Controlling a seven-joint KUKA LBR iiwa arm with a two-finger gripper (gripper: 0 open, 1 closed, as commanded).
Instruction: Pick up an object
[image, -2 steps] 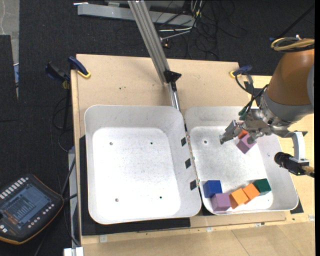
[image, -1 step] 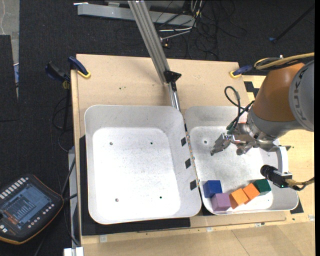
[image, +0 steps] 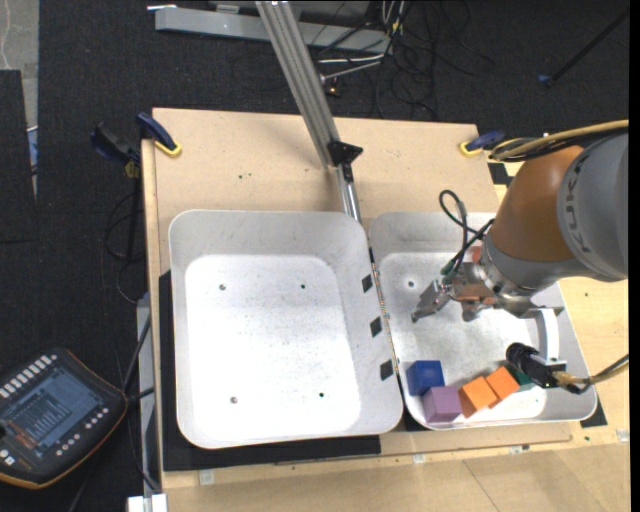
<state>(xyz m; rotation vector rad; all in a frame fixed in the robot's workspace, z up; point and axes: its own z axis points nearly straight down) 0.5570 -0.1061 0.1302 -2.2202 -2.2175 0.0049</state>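
Note:
In the right bin (image: 405, 232), a blue cube (image: 425, 376), a purple block (image: 443, 403) and an orange block (image: 484, 390) lie close together near the front wall. A small green piece (image: 522, 380) shows just right of the orange block. My gripper (image: 447, 307) hangs over the middle of this bin, behind the blue cube and apart from all the blocks. Its two fingers are spread open, and nothing sits between them.
The left bin (image: 262, 325) stands beside the right one, and a divider with black clips runs between them. A slanted metal pole (image: 312, 95) reaches in from the back. Clamps sit at the bench's far corners.

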